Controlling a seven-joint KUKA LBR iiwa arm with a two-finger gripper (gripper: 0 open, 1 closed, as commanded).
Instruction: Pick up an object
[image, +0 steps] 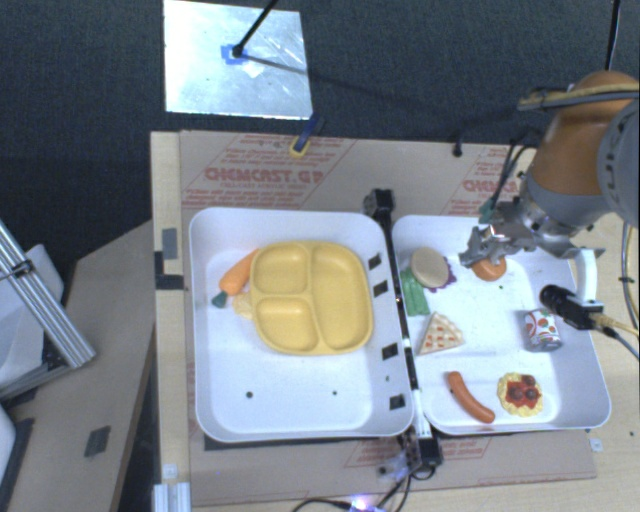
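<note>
I see my hand (487, 252) low over the orange piece (490, 268) in the right bin (590, 395); its grip I cannot tell, and the lift looks undone.

Two bins sit side by side on the bench (130, 290). The left bin (215, 400) holds a divided tray (305, 297) with a carrot (237, 272) touching its left edge. The right bin (580, 395) holds a burger (431, 268) at the back left, a pizza slice (440, 334) centrally, a sausage (469, 396) and small pizza (520, 393) in front, and a can (541, 330) right.
</note>
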